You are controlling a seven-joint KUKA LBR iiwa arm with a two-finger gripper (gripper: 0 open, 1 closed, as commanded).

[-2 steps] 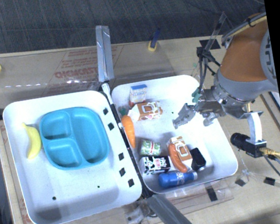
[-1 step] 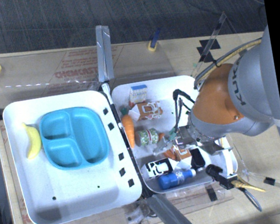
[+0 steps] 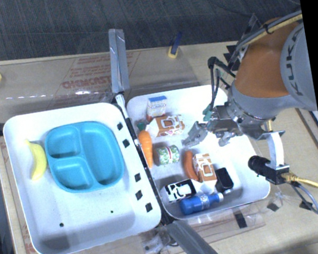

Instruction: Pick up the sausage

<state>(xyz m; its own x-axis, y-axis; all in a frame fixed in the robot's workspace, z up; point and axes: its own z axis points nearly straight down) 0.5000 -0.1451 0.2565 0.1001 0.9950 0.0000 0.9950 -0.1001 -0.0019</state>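
Note:
The sausage (image 3: 189,163) is a short reddish-orange piece lying in the middle of the right bin (image 3: 251,189), pressed against the left side of a small printed box (image 3: 205,167). My gripper (image 3: 209,135) hovers over the right bin, just above and to the right of the sausage and apart from it. Its fingers (image 3: 193,135) are spread open with nothing between them.
An orange carrot (image 3: 146,148), a small can (image 3: 166,154), a brown carton (image 3: 166,125), a white-blue packet (image 3: 157,104), a blue bottle (image 3: 200,202), a black-white carton (image 3: 179,190) and a black block (image 3: 223,179) crowd the right bin. The left bin (image 3: 73,228) holds a blue tray (image 3: 84,154) and a banana (image 3: 36,159).

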